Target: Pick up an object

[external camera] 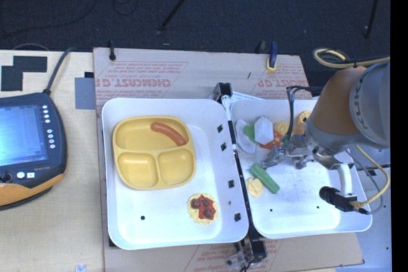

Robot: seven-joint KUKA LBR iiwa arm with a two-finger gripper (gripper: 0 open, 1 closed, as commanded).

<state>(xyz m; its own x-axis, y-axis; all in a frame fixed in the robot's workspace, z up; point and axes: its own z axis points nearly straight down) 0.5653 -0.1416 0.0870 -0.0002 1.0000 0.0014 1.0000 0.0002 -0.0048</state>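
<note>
The right bin holds a cluster of toy foods. A green stick-shaped piece lies near its left wall, with a small yellow piece beside it. Further back sit a white and pale green item, a small red piece and yellow-orange pieces. My gripper reaches in from the right and hangs low over the bin, just above the green stick and in front of the red piece. The grey arm with its orange band hides the bin's back right part.
The left bin carries a yellow divided plate with a toy sausage in its top section, and a small round pizza-like toy near the front. A teach pendant lies on the bench at left. Cables hang beside the arm.
</note>
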